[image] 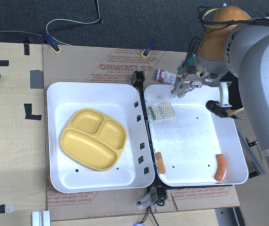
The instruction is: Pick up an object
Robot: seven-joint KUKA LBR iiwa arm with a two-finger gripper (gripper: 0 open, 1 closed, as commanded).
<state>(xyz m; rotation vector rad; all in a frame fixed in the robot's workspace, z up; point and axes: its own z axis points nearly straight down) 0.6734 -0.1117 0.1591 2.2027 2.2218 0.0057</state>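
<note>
Camera view: left bin (54,126) holds yellow divided plate (93,138). Right bin (238,159): patterned packet (162,111) at 10 o'clock, orange stick (160,162) at 7, sausage (220,167) at 5. Gripper (180,89) at 11 o'clock over rim, holding nothing visible; finger state cannot be told

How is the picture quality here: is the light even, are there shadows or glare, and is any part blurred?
Camera view: light is soft and even; the yellow plate casts only a faint shadow in the left bin, and the right bin shows no harsh glare. The tool and arm look slightly soft, the small patterned packet too blurred to read.
</note>
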